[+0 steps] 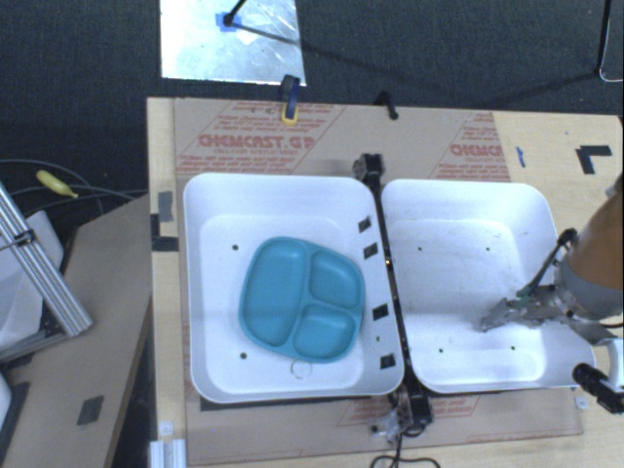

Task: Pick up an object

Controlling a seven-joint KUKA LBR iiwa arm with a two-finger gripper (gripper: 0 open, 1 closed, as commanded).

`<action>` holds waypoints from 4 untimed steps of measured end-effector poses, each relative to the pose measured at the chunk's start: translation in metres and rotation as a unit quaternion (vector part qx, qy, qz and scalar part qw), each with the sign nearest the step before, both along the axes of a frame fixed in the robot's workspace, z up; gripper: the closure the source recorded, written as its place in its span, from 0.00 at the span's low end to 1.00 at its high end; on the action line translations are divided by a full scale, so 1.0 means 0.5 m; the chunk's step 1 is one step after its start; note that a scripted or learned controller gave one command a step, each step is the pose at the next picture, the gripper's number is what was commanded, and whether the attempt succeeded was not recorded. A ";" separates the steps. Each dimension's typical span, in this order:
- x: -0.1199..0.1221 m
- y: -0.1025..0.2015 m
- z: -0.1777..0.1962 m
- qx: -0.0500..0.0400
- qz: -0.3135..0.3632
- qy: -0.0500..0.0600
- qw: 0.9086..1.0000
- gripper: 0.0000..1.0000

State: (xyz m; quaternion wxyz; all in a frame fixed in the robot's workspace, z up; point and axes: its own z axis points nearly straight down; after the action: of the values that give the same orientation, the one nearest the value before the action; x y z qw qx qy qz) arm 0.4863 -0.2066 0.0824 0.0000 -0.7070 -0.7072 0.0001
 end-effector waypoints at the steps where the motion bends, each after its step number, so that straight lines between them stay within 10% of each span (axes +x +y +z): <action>1: 0.009 0.000 0.135 -0.001 0.002 -0.003 1.000 0.00; 2: 0.000 0.000 -0.001 0.000 0.000 -0.001 1.000 0.00; 3: 0.002 0.000 0.081 -0.001 0.002 -0.002 1.000 0.00; 4: 0.003 0.000 0.100 -0.001 0.002 -0.003 1.000 1.00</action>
State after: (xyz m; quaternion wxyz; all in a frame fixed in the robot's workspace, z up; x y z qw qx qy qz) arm 0.4879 -0.2066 0.1322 -0.0028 -0.7059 -0.7083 -0.0012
